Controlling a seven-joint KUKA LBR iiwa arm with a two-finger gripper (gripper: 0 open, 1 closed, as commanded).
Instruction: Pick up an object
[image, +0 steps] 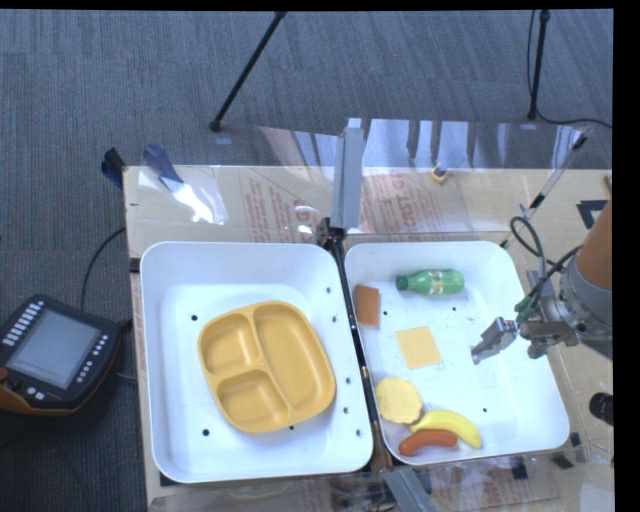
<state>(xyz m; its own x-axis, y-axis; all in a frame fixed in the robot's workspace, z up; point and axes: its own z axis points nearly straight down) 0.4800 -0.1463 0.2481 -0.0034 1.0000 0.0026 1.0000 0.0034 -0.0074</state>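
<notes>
My gripper (497, 339) hangs low over the right bin (540, 415), near its right wall and above bare floor. It holds nothing that I can see. A green bottle (430, 282) lies on its side at the bin's back, up and left of the gripper. A yellow cheese slice (418, 347) lies flat to the gripper's left. A brown square piece (367, 305) leans by the left wall. At the front lie a round yellow wafer (399, 400), a banana (447, 425) and a red sausage (428, 441).
The left bin (160, 300) holds a yellow divided plate (266, 365). A grey upright post (348, 180) stands behind the seam between the bins. A teach pendant (50, 350) lies on the floor at far left. Cables (528, 240) hang near the arm.
</notes>
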